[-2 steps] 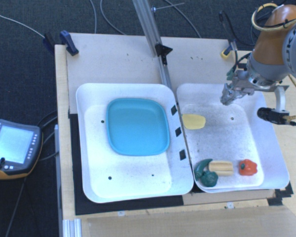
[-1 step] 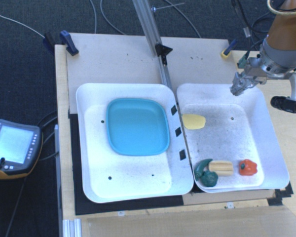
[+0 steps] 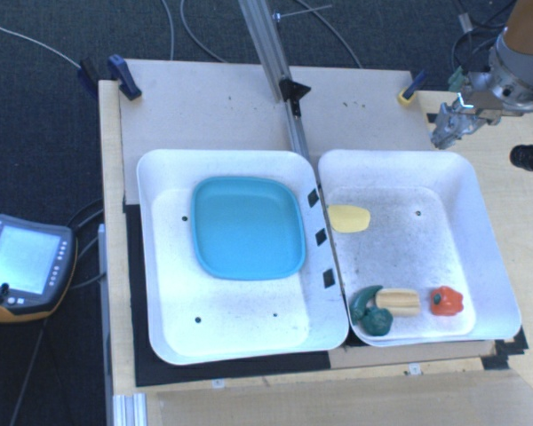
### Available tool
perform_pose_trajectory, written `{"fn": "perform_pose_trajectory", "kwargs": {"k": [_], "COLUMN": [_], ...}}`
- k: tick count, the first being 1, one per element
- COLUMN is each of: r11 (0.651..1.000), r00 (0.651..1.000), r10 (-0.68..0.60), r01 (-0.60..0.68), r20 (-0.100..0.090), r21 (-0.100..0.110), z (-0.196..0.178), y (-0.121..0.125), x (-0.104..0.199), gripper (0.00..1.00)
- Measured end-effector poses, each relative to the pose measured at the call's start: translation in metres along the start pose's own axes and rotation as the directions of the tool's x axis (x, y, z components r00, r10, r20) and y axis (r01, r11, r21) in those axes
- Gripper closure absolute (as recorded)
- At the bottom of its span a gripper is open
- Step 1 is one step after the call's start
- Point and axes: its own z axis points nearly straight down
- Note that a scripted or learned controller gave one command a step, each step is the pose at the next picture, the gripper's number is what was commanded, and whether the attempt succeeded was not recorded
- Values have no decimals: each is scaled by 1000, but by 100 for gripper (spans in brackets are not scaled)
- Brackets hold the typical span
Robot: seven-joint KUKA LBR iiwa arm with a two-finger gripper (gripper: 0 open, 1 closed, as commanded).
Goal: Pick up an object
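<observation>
The right bin (image 3: 480, 211) holds a yellow lemon-shaped piece (image 3: 348, 218) against its left wall. Along its near edge lie a dark green vegetable (image 3: 370, 311), a tan bread-like stick (image 3: 398, 302) and a red pepper (image 3: 445, 301). My gripper (image 3: 448, 130) hangs above the bench just past the right bin's far right corner, well away from all these objects. Nothing shows between its fingertips.
A flat blue plate (image 3: 248, 226) lies in the left bin (image 3: 160, 238). A slanted metal post (image 3: 271, 51) rises from between the bins at the back. Blue clamps (image 3: 124, 75) sit on the bench's far corners. A teach pendant (image 3: 22, 264) rests left of the bench.
</observation>
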Motion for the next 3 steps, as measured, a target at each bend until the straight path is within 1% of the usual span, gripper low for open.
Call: {"fn": "perform_pose_trajectory", "kwargs": {"k": [1, 2, 3], "r11": [1000, 1000, 1000], "r00": [1000, 1000, 1000], "r10": [0, -3, -2], "r01": [0, 3, 2], "r20": [-1, -2, -2], "r21": [5, 5, 6], "z": [-4, -9, -3], "y": [0, -15, -33], "x": [0, 48, 87], "gripper": [100, 100, 100]}}
